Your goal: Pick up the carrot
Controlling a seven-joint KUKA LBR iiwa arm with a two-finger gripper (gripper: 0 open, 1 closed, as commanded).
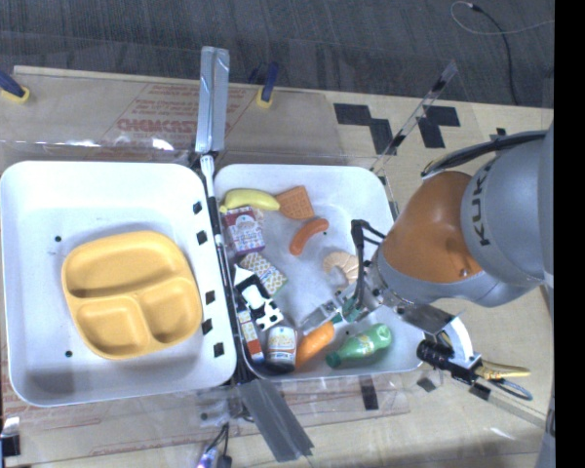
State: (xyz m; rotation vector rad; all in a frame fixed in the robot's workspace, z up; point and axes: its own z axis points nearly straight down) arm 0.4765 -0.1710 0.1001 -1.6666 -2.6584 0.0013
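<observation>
The counter [302,100] carries two shallow white bins side by side, and the grey arm [487,232] with its orange band reaches in from the right over the right bin [366,178]. The left bin [19,261] holds a yellow divided tray [129,291]. The right bin is crowded: a banana [251,200] and a waffle-like cracker [294,203] at the far side, a sausage [309,234] below them, small boxes along the divider, and a green bottle [361,346] at the near edge. The carrot [316,341] lies near that front edge, slanted, just beside the bottle on one side and a small jar [281,344] on the other. The pincer [339,307] sits low in the bin, just above the carrot — whether it is open or closed cannot be told from here, and nothing is visibly held. The step looks like the approach. The next move calls for a short shift toward the carrot's middle and a descent that straddles it without nudging the bottle or jar.
</observation>
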